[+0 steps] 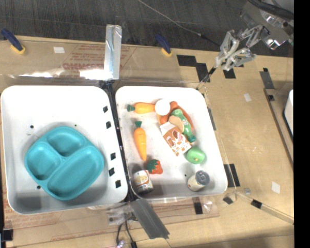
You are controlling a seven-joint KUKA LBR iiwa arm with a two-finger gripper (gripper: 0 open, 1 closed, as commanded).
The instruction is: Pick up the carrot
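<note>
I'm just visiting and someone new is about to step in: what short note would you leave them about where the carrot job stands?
Claw: up beyond the far right corner of the right bin, over the bench, holding nothing; too blurred to say if it is open.
Carrot: lying in the right bin, left of centre, green top pointing away. A second carrot-like piece lies further back.
Done: nothing yet; the carrot is untouched.
Left: reach, grasp, lift.

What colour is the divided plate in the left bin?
Teal, a plain blue-green all over: the divided plate shows best in the camera view.
</note>
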